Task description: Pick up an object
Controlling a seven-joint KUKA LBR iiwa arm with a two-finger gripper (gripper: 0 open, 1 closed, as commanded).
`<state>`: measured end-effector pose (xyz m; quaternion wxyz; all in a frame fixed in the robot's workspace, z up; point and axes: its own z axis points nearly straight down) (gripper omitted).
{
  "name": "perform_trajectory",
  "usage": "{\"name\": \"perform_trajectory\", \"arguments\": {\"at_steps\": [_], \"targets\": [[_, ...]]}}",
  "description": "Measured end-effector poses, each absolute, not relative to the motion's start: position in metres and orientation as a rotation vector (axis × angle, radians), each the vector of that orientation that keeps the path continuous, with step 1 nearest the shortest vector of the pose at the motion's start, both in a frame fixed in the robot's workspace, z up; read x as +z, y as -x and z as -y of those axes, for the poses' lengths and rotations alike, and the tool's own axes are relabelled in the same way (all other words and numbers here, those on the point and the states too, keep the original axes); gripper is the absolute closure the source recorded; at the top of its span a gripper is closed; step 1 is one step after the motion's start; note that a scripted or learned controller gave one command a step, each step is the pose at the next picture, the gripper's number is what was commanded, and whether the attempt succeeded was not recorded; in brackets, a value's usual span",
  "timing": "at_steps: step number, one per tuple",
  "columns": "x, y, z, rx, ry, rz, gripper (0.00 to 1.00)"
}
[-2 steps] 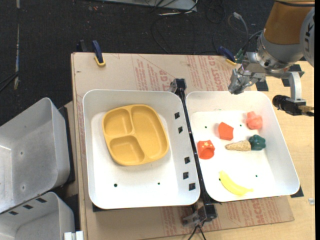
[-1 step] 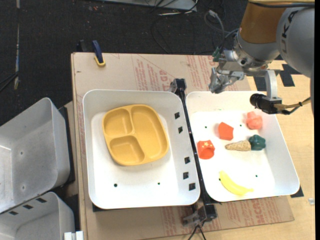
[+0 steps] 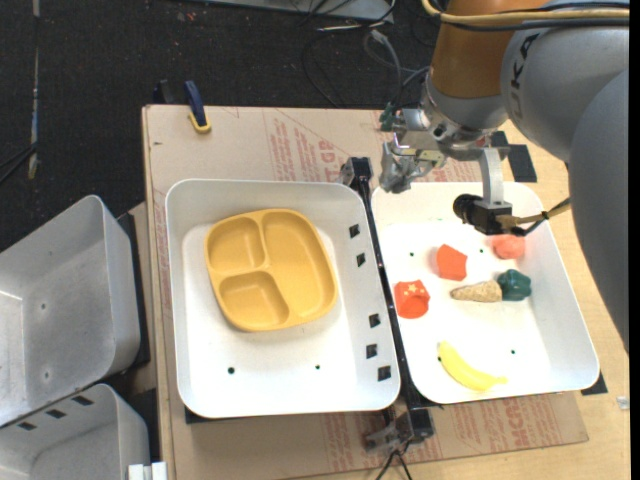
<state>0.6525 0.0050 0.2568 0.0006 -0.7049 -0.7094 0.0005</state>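
Two bins sit side by side; gripper, fingers' spread indiscernible, hangs above the right bin's far-left corner.

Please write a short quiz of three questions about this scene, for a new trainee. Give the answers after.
1. True or false: the yellow divided plate lies in the left bin.
2. Which toy lies nearest the front edge of the right bin? A) orange block B) banana C) red pepper
3. Fill in: the pincer hangs over the right bin's far ____ corner.

Key: 1 true. 2 B. 3 left.
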Motion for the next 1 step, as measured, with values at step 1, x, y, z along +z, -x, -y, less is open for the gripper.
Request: {"name": "perform_trajectory", "arguments": {"at_steps": [1], "targets": [[0.2352,-0.6550,-0.0506,0.002,2.213,2.228,1.00]]}}
